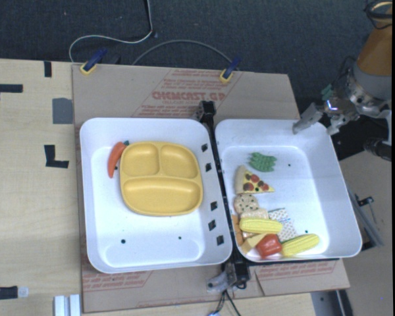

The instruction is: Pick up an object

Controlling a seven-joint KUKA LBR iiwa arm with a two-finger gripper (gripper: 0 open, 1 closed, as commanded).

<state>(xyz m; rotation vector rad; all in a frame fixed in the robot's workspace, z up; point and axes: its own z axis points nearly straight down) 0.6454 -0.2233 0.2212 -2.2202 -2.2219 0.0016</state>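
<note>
Glossy white plastic bins [99, 196] — cardboard [178, 94]

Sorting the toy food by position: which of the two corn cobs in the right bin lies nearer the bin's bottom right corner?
The corn cob beside the red piece. The other cob lies further left, below the cookie.

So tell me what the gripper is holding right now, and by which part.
Nothing. The gripper hangs above the right bin's upper right rim, away from the toy food, with no object between its fingers.

Grey arm [372, 84], orange band [376, 48]
</note>
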